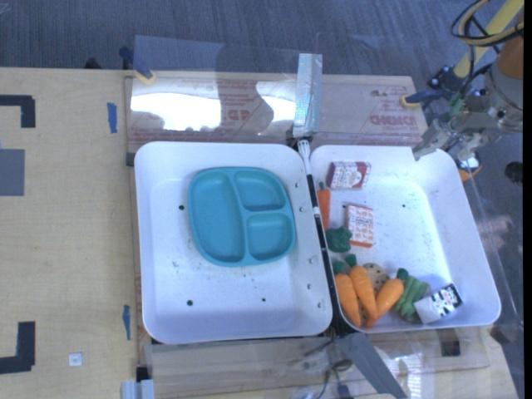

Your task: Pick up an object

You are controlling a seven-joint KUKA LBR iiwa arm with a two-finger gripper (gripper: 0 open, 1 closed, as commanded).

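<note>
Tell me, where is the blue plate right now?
The blue plate lies flat in the middle of the left bin in the camera view, by itself. The toy carrots are across the divider in the right bin.

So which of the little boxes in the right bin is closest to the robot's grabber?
The dark red box at the bin's far end. It lies closest to the gripper; the orange-and-white box sits farther down, and the black-and-white one lies at the near corner.

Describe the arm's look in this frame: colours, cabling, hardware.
At the camera view's upper right, the arm ends in a grey metal hand of angular brackets and small fittings, with bits of blue and green. Above it, black cables and a yellow hose loop around the wrist. An orange patch shows at the frame edge.
</note>
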